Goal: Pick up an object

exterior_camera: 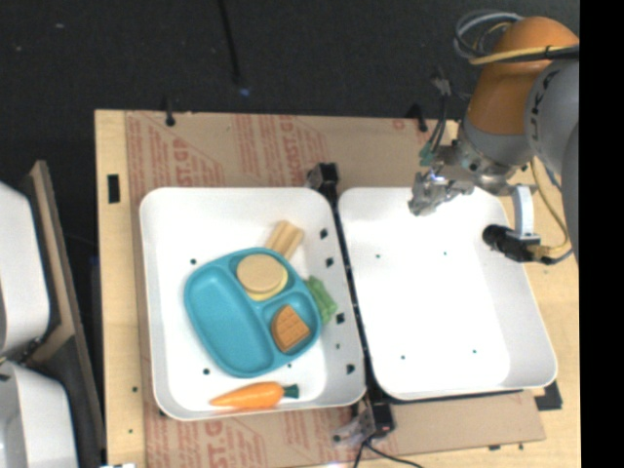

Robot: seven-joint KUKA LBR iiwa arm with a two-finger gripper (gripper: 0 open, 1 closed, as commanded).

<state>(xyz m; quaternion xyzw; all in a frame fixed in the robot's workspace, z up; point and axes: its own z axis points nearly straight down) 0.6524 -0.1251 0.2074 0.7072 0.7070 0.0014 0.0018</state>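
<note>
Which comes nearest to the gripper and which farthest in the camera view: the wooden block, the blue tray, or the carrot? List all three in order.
Measured from the gripper, above the right bin's far edge:
1. Wooden block, in the left bin's far part, at the tray's top edge.
2. Blue tray, middle of the left bin.
3. Carrot, along the left bin's near edge.

Red print on cardboard (244,154) — illegible

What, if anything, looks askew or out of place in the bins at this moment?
Nothing looks spilled or damaged. The blue divided tray sits at a slant in the left bin, with a carrot beside it. The gripper hangs over the far edge of the right bin.
</note>
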